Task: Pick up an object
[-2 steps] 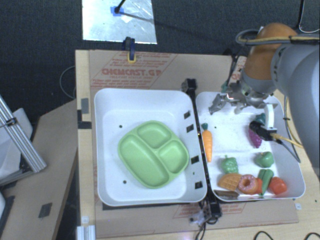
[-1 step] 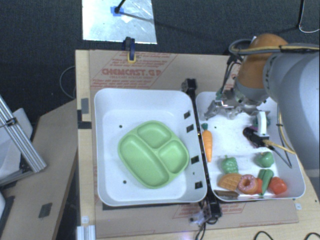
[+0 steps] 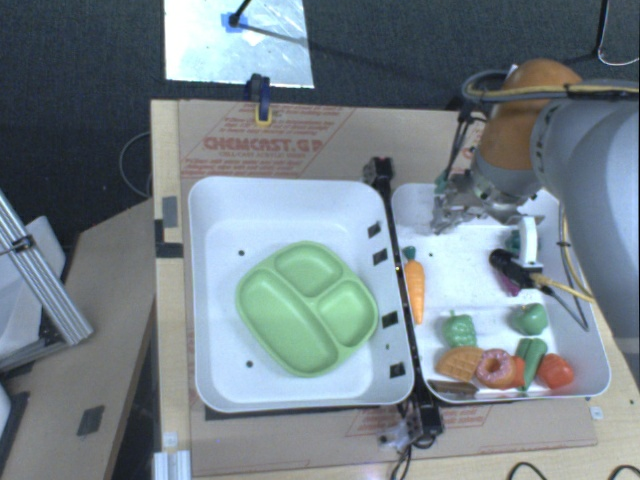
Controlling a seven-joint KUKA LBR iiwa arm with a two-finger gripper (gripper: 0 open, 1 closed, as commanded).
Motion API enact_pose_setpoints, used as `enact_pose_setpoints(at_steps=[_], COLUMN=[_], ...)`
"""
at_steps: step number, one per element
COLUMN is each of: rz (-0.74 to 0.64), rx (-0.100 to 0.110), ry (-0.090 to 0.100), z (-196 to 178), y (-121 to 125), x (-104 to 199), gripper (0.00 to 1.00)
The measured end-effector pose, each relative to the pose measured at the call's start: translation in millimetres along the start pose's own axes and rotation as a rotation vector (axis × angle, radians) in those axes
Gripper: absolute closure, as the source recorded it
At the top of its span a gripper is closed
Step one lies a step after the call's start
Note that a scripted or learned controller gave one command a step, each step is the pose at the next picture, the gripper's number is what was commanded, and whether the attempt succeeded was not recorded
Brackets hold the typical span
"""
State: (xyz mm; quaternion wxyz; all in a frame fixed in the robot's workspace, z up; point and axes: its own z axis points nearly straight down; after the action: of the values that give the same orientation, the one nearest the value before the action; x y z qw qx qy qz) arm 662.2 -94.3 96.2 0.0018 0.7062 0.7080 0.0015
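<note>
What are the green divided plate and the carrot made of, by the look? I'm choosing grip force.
Green divided plate: probably moulded plastic, going by its even colour, soft sheen and rounded compartment ridges. Carrot: seemingly a plastic toy with a flat orange, smooth surface and a small green top; rubber is also possible.

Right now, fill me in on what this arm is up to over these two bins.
The grey arm reaches in from the right, and its gripper hangs over the back of the right bin, above bare floor. Nothing shows between its fingers, so no pick has happened yet. The toy food lies nearer the front: a carrot by the divider, a green pepper, a pink donut and a tomato. The left bin holds a green divided plate.
</note>
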Motion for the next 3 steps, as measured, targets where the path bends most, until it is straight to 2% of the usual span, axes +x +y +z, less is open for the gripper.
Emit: enact_pose_setpoints(at_steps=[1, 2, 3], rz=[-0.002, -0.004, -0.004], rx=[-0.001, -0.003, 0.000], ry=[0.000, 0.000, 0.001], z=[-63.4, -109.4, -129.7], y=[5.3, 12.7, 13.9], x=[1.6, 3.4, 3.7], gripper=[1.00, 1.00, 1.00])
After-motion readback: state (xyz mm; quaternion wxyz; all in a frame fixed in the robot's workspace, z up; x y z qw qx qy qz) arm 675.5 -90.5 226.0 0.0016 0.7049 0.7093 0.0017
